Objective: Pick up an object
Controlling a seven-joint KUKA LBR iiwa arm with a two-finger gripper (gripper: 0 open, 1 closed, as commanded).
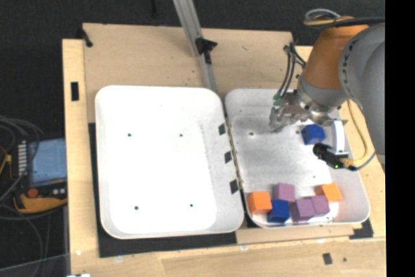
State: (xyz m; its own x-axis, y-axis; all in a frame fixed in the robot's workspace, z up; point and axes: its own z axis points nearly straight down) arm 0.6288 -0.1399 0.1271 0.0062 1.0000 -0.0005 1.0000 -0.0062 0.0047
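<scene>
My gripper (280, 119) hangs over the upper middle of the right bin (259, 159), on the grey arm with its orange band (327, 65). A blue block (312, 133) lies just to the right of the gripper, beside the wrist. Along the bin's near edge sits a cluster: an orange block (260, 201), a blue block (279, 211), three purple blocks (303, 209) and another orange block (331, 191). From this angle I see nothing held at the gripper's tip.
The left bin (162, 159) lies beside the right one, with black clips (228, 156) along their shared edge. A metal pole (185, 3) slants up behind the bins. Cables and a blue-screened device (45, 162) sit off the bench at left.
</scene>
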